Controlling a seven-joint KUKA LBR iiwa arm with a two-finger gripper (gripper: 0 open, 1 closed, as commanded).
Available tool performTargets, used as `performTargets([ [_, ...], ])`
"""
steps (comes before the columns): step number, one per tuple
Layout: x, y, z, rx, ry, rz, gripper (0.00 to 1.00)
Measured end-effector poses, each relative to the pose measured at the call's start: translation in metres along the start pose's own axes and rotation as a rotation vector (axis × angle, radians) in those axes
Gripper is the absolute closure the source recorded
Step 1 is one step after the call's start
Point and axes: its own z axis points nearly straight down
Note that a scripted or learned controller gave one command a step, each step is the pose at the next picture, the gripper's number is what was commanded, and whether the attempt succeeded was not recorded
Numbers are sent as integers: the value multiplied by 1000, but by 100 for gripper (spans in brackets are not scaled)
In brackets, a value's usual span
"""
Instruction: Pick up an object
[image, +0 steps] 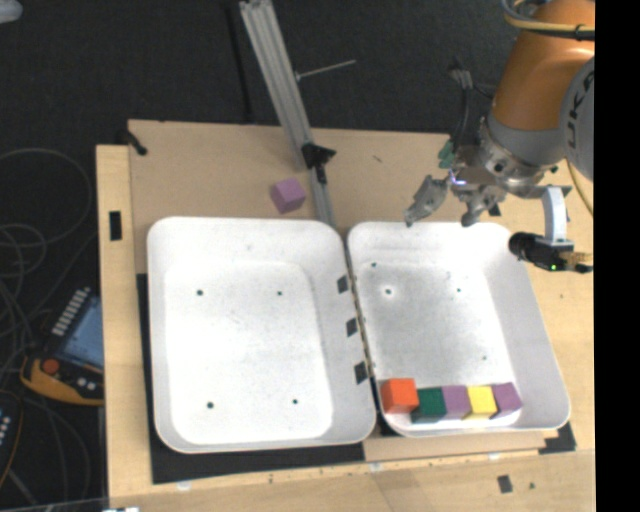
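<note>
Tan bench bears two white bins, dark floor around; pincer hangs spread, holding nothing.

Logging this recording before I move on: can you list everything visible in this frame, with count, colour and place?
white bins: 2, white, side by side on the bench
orange block: 1, orange, near edge of right bin
green block: 1, green, beside the orange one
purple blocks: 2, purple, in the same row
yellow block: 1, yellow, between the purple two
loose purple block: 1, purple, on the bench beyond the left bin
metal post: 1, grey, slanting behind the bins
handheld pendant: 1, orange and dark, far left among cables
gripper: 1, grey, open, above the right bin's far edge
arm: 1, orange band, upper right
</note>
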Motion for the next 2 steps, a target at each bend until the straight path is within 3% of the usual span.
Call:
performTargets([
  [1,10,12,153,7,1,-2,0],
  [2,-76,21,157,-1,-4,7,0],
])
